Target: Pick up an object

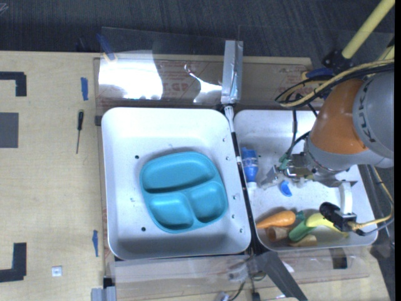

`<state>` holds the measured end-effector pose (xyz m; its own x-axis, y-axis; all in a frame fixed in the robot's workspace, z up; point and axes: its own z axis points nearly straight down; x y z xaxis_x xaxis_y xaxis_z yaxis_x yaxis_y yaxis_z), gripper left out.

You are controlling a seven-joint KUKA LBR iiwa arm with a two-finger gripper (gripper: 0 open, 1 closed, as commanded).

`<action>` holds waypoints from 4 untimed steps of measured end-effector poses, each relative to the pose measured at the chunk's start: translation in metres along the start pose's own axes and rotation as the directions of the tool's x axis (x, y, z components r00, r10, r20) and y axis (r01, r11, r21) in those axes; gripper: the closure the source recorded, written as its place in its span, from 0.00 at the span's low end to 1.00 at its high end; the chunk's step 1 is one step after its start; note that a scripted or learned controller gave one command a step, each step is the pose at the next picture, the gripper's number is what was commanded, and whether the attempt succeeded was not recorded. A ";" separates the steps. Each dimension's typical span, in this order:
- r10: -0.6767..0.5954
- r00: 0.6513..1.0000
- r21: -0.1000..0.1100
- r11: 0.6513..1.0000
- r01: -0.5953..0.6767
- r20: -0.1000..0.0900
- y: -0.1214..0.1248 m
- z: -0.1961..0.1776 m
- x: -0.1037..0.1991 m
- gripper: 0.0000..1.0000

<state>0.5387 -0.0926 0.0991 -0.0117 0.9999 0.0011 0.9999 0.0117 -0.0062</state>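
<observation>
Camera view: hand (283, 171) over right bin (269, 121) nr blue bottle (250, 166).

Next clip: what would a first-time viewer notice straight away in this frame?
First, the turquoise divided plate lying in the middle of the left bin. Next, the grey arm with its orange band bending over the right bin, its tool low above a clutter of small things, among them a carrot near the front wall.

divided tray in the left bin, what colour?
Light blue; the divided tray shows plainly in the camera view.
</observation>
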 end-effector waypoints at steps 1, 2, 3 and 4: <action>-0.034 0.999 -0.015 0.999 0.034 0.001 -0.018 0.011 -0.002 0.00; -0.056 0.998 -0.013 0.998 0.056 0.004 0.048 0.011 -0.018 0.00; -0.158 0.987 -0.012 0.987 0.158 0.002 -0.015 0.011 -0.003 0.00; -0.147 0.989 -0.014 0.989 0.147 0.005 0.031 0.011 -0.012 0.00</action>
<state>0.5697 -0.1038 0.0877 -0.1585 0.9874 -0.0028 0.9873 0.1585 0.0078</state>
